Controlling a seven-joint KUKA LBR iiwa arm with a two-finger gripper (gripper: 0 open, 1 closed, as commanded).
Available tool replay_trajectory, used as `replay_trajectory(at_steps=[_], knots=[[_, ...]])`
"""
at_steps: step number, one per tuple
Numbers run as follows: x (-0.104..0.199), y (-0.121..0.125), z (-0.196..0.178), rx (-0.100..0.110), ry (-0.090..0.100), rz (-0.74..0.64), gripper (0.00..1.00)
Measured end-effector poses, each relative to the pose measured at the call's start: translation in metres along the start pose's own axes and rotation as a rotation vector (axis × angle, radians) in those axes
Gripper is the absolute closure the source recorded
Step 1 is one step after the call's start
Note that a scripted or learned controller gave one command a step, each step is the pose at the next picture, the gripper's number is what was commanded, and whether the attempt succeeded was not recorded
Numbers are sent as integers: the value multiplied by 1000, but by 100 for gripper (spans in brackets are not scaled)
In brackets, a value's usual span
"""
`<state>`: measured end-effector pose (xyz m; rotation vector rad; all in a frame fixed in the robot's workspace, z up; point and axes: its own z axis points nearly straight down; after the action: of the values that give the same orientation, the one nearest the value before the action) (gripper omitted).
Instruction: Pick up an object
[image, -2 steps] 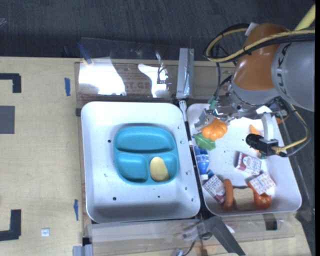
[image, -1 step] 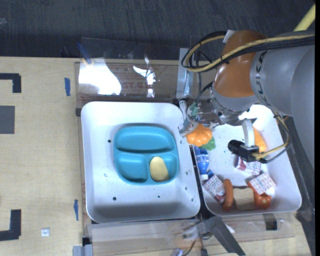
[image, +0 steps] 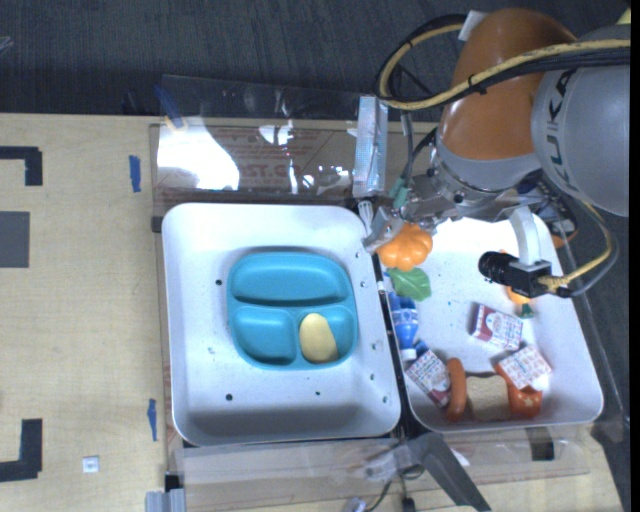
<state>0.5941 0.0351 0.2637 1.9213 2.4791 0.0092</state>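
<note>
My gripper (image: 396, 220) hangs under the grey and orange arm over the far left corner of the right bin (image: 585, 372), close to the wall between the two bins. Right below it, touching or nearly touching, is an orange toy fruit (image: 407, 248), with a green leafy piece (image: 412, 284) just in front of it. The arm hides the gripper's tip, so a hold on the fruit cannot be confirmed. Other pickable things in the right bin are a small blue bottle (image: 405, 323), red and white packets (image: 497, 327), a brown sausage (image: 457, 386) and a red-orange piece (image: 525, 400).
The left bin (image: 190, 300) holds a blue divided plate (image: 290, 300) with a yellow egg-shaped toy (image: 318, 337) in its front right compartment. A black part on a white bracket (image: 508, 268) sticks out from the arm over the right bin. A clear plastic panel (image: 270, 150) stands behind the bins.
</note>
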Motion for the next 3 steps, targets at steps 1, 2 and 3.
replay_trajectory(at_steps=[1,2,3], knots=[[-27,6,-7,4,-1,-102,100],[-34,9,-59,3,-1,81,100],[-41,10,60,17,-1,563,100]])
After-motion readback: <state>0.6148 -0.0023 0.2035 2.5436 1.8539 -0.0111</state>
